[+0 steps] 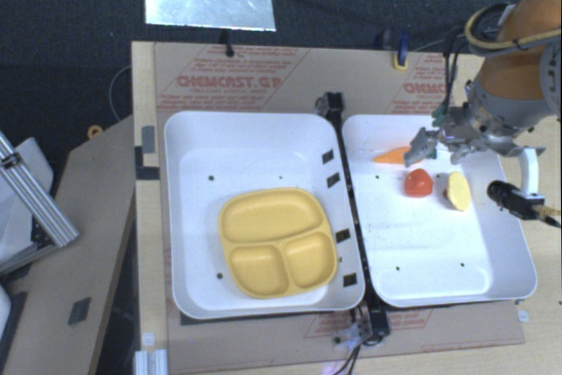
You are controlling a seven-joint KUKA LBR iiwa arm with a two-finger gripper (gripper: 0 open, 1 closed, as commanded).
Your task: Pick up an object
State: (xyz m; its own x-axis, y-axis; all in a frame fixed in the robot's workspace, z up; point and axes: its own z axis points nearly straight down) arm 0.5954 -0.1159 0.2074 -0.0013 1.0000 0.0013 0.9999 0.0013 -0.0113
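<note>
Landmark: the right bin (492, 277), one of two shallow white bins side by side on the bench.
Arm: grey with an orange band, it reaches over the far right corner of the right bin.
Gripper (439, 147): low over the far part of the right bin, pointing toward the divider between the bins; its fingers stand apart with a moderate gap and nothing sits between them.
Carrot (391, 157): a small orange wedge lying flat on the right bin's floor near its far left corner, just beside the gripper's left fingertip; whether they touch is hard to tell at this slant.
Tomato (419, 183): a red round piece on the right bin's floor, just in front of the gripper.
Lemon piece (457, 191): yellow, just to the right of the tomato, slightly apart from it.
Left bin (189, 189): touching the right bin's left wall.
Yellow tray (277, 240): three compartments, lying flat in the left bin's near half.
</note>
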